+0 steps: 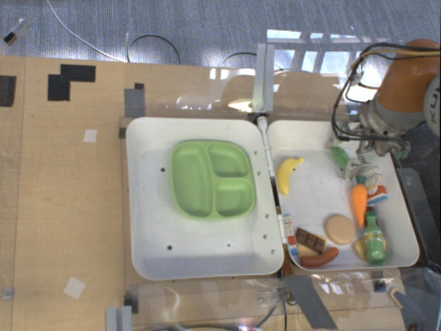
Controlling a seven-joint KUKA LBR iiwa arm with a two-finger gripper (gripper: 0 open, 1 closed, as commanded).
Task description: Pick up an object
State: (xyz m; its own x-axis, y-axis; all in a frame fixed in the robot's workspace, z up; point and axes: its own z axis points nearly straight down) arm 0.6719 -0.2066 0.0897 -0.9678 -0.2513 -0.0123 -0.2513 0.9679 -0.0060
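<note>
The robot's hand (360, 158) hangs low over the far right corner of the right white plastic bin (313, 185). It sits just beside a small green toy (339, 158), but I cannot tell if the hand is clenched or let go, and nothing clearly sits in it.

Any toy here could be the one to pick up, and they all lie in this right bin. A smooth yellow banana (289, 174) curves near the bin's left wall, well apart from the rest, so it looks easy to reach. An orange carrot (360, 205) with a pointy end lies by a small red, white and blue packet (375, 193). Below it a green bottle (374, 239) lies just beside a round tan cookie (340, 229). A brown chocolate bar (309, 240) and a red sausage (320, 258) rest near the front edge. These crowd together, so grabbing one may bump another.

The left white bin (151, 240) holds a shiny light green plastic tray (211, 178) with three dips for food. Both bins sit on the tan wooden table (62, 205).
</note>
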